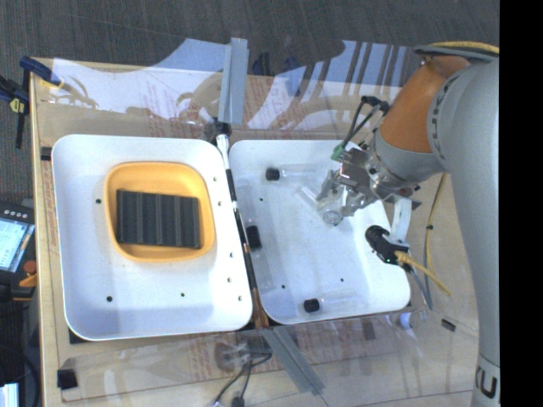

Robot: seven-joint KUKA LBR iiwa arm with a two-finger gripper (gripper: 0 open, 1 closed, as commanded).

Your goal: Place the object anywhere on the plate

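writing: none legible | arm [441, 125]: reaches over right bin [280, 287] | gripper [333, 203]: grasp state unclear | plate [159, 212]: left bin [76, 295]

I find no legible text in this view. My arm [475, 227] carries a partial white marking at its lower end, cut off by the frame edge; it cannot be read with certainty. A small device with a lit screen [13, 242] sits at the left edge of the bench; its screen content is too small to read. The paper sheet [127, 91] behind the bins carries brown ornamental patterns, not lettering. The two white bins [85, 303] and the yellow plate [157, 176] bear no readable markings.
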